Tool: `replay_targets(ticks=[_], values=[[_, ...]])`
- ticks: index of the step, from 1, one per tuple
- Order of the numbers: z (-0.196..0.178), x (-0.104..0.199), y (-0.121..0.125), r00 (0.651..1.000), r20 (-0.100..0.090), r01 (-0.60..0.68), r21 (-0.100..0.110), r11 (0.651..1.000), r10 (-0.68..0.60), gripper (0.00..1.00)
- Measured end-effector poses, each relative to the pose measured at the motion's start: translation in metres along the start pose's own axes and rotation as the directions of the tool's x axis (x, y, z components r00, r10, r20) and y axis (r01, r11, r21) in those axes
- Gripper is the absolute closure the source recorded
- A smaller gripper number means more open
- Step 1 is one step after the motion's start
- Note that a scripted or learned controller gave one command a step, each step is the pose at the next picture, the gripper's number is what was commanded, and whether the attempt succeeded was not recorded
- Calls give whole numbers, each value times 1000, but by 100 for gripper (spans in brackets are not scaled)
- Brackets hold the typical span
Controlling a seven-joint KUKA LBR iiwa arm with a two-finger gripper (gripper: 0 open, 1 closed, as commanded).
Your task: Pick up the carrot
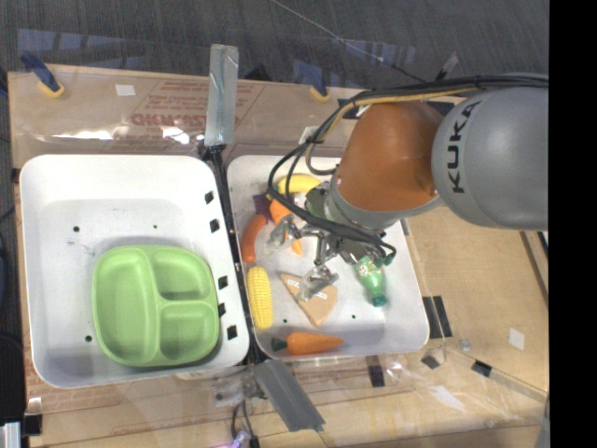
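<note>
Carrot (312,343) lies crosswise at the right bin's (410,317) near wall, below your gripper (320,278), which hovers over the pizza slice (313,299); whether it's spread, you can't tell.

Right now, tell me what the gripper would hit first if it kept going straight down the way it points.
Most likely the pizza slice: the gripper hangs pointing down right over it in the right bin. The carrot lies off to the side by the near wall, out of that line. Height above the slice is hard to judge.
</note>
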State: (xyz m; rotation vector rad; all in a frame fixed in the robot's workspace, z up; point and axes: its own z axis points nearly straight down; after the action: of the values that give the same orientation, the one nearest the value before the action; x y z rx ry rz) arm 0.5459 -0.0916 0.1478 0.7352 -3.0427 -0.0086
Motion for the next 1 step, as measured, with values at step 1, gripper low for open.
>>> replay_targets(ticks=[1], values=[[59,-6,-20,992,6,-125,3,992,125,0]])
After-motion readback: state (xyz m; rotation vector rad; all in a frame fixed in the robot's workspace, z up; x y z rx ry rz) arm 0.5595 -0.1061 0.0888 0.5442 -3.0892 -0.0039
